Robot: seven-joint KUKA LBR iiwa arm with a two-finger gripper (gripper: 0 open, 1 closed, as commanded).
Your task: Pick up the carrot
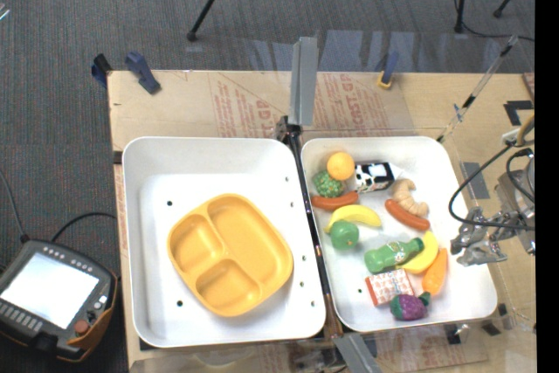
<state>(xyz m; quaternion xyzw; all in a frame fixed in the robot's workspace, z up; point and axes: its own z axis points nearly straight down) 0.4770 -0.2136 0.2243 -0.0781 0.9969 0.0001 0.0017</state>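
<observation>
Gripper (479, 247) sits out at the right edge of the right bin (437, 148), just beyond the rim and apart from everything inside — from this slant I can't tell how it is set, and nothing is seen held in it. So the step in hand looks like the approach, with the pick not yet begun. Carrot (436, 272) lies in the right bin's near right corner, a short orange piece standing roughly lengthwise, touching the banana (425, 255) on its left, with the green bottle (392, 255) just past that and the grapes (409, 306) near its lower end. It's the closest thing to the gripper, which helps. Next move, as I read it, calls for a short reach left over the rim, a drop onto the carrot's middle, and a close across its narrow width — tight work, since the banana crowds one side. Left bin holds the yellow tray (229, 254), well apart.
</observation>
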